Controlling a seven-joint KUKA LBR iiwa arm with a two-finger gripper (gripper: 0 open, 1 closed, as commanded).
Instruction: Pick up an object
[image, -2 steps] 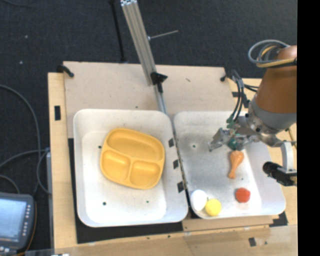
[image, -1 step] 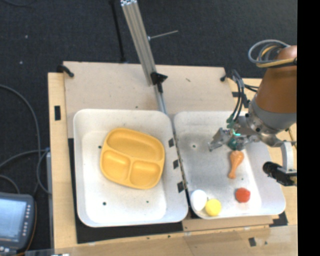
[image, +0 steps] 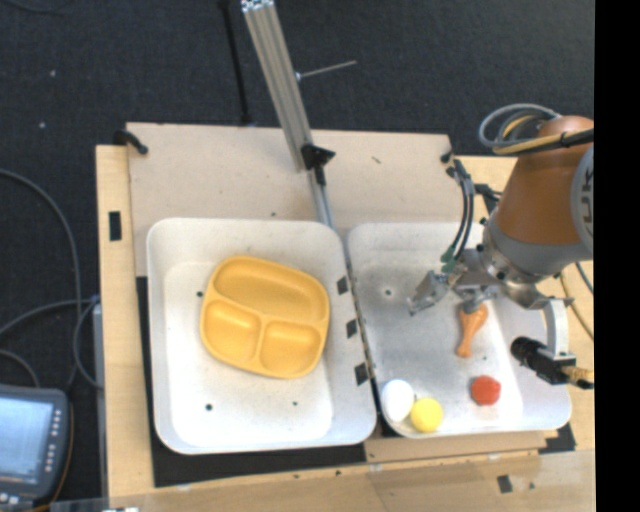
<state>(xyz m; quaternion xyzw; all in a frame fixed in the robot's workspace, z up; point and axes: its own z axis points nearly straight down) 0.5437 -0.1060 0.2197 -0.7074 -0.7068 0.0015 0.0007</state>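
In the right bin (image: 400, 250) lie an orange carrot-shaped piece (image: 468, 332), a small red object (image: 485, 390), a yellow ball (image: 427, 414) and a white egg-shaped object (image: 398, 399). My gripper (image: 447, 290) hangs over the right bin, just up and left of the carrot piece's upper end. One finger (image: 425, 294) reaches out to the left, and nothing shows between the fingers. The arm's orange band and grey wrist cover the bin's far right part.
The left bin (image: 170, 400) holds a yellow divided plate (image: 264, 316). A slanted metal pole (image: 285, 90) rises from the seam between the bins at the back. A black fitting (image: 535, 358) sits by the right bin's right edge.
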